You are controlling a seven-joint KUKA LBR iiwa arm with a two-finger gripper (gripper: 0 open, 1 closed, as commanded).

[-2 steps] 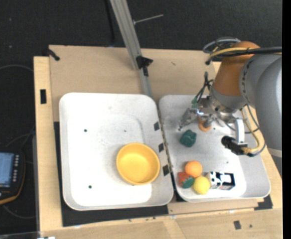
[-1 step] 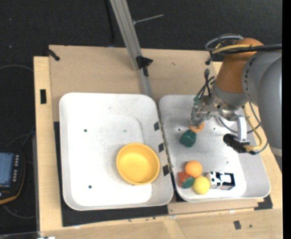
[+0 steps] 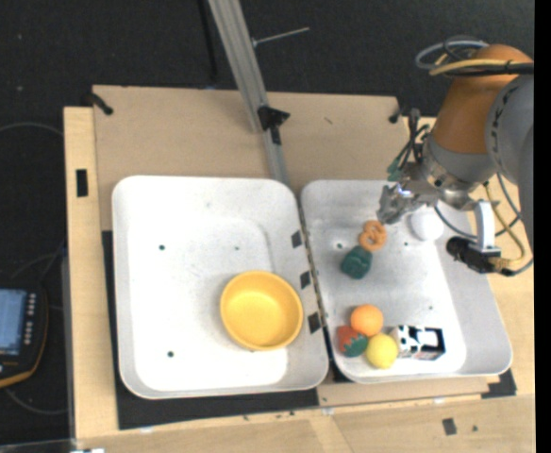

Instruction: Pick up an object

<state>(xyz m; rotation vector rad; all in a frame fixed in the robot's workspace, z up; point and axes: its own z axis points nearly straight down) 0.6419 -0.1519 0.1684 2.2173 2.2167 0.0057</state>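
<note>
My gripper [image 3: 392, 206] hangs over the back part of the right bin [image 3: 464, 300], reaching in from the right. Just below and left of its tip lies a small orange piece [image 3: 374, 236]; whether the two touch is unclear. A dark green object [image 3: 356, 263] sits right beside the orange piece, toward the front. Near the bin's front edge an orange ball [image 3: 367, 320], a yellow lemon-like fruit [image 3: 382, 351] and a small red and green item [image 3: 350, 343] are clustered together, with a black and white box [image 3: 419, 342] to their right.
A yellow bowl [image 3: 260, 310] stands in the left bin [image 3: 162, 253], near its front right corner. A slanted metal pole [image 3: 242, 59] rises behind the bins. A white rounded thing [image 3: 425, 223] lies by the gripper. A handheld pendant [image 3: 2, 333] rests at far left.
</note>
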